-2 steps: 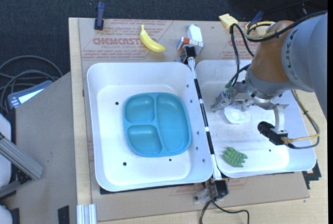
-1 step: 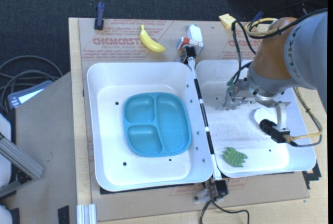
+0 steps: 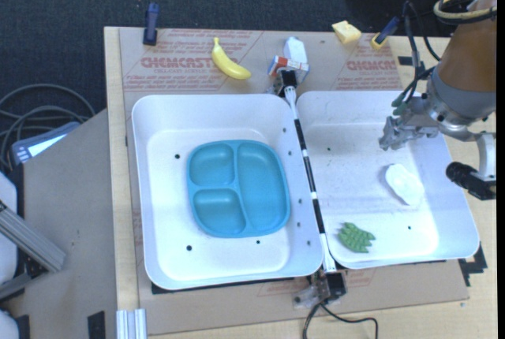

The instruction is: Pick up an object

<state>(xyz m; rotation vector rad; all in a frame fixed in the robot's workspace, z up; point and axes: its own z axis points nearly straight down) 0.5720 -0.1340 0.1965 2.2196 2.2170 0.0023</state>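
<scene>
A white oval object (image 3: 405, 184) lies in the right bin (image 3: 347, 124), toward its right side. A small green leafy object (image 3: 357, 236) rests near that bin's front edge. My gripper (image 3: 396, 134) hovers over the right bin's back right part, just above and behind the white oval object and apart from it. The grey arm with its orange band (image 3: 472, 54) comes in from the right. Nothing shows in the gripper's grasp.
The left bin (image 3: 158, 172) holds a blue divided plate (image 3: 237, 188). On the bench behind the bins lie a yellow banana (image 3: 229, 61), a small white and red package (image 3: 290, 60), a yellow block (image 3: 345, 31) and blue clips (image 3: 150, 22). Cables run at the far left.
</scene>
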